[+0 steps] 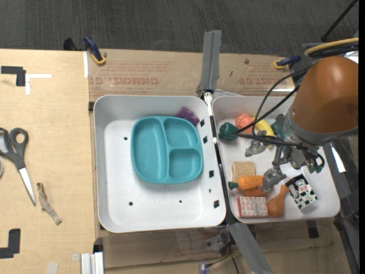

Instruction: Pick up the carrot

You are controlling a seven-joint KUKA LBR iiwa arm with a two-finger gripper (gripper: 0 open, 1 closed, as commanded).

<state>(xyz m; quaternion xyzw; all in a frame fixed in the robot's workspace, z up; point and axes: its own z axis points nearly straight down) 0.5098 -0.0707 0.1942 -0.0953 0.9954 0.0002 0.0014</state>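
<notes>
One carrot (251, 182) lies near my right bin's (328, 210) front edge; the gripper (272, 176) hovers beside it, grip state unclear, so I next descend.

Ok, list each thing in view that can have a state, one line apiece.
carrot: lying flat in the right bin, not held
hand: low over the right bin, just right of the carrot
teal divided plate: upright in the left bin, compartments bare
scissors: closed, lying on the bench
</notes>
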